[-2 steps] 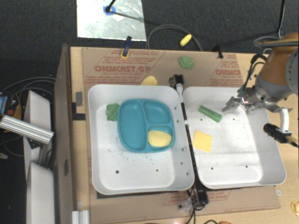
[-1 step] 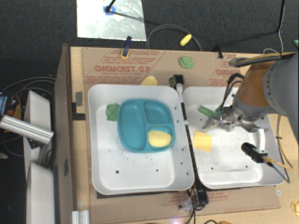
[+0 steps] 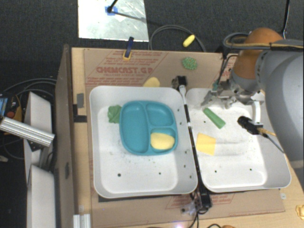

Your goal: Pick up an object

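Hovering upper right of frame, gripper (image 3: 222, 98) near green stick (image 3: 214, 118); claw opening cannot be told; pick apparently pending.

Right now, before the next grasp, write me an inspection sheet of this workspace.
Surface: left bin and right bin, white, side by side on cardboard.
Job's things: green stick and yellow wedge in right bin; teal plate in left bin, yellow lump in its near-right compartment, green leaf at its left edge.
Clutter: green disc, yellow scrap and blue clip on the cardboard behind the bins.
Gripper: gripper over right bin's far end, beside the green stick.
Cables: black loop behind the bench; black cables at left.
Surroundings: dark floor, silver sheet, metal rail.
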You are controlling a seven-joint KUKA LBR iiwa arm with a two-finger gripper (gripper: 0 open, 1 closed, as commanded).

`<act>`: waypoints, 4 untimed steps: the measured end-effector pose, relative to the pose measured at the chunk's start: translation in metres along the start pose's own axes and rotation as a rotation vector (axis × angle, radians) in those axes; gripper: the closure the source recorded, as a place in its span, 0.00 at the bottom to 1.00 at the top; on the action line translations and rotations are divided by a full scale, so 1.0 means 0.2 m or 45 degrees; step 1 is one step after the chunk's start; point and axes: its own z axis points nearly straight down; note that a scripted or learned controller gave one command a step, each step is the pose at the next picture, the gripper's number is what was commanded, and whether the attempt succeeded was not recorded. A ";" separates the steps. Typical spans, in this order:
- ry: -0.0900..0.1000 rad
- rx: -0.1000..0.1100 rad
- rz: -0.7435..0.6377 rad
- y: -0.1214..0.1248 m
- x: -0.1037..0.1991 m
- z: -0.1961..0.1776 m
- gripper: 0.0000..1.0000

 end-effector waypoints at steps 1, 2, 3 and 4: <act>-0.002 0.005 0.000 -0.01 -0.01 -0.05 1.00; -0.001 0.007 -0.003 -0.01 -0.01 -0.05 0.00; 0.001 -0.002 0.014 -0.28 -0.12 -0.02 0.00; 0.004 0.017 0.004 -0.45 0.10 0.01 0.00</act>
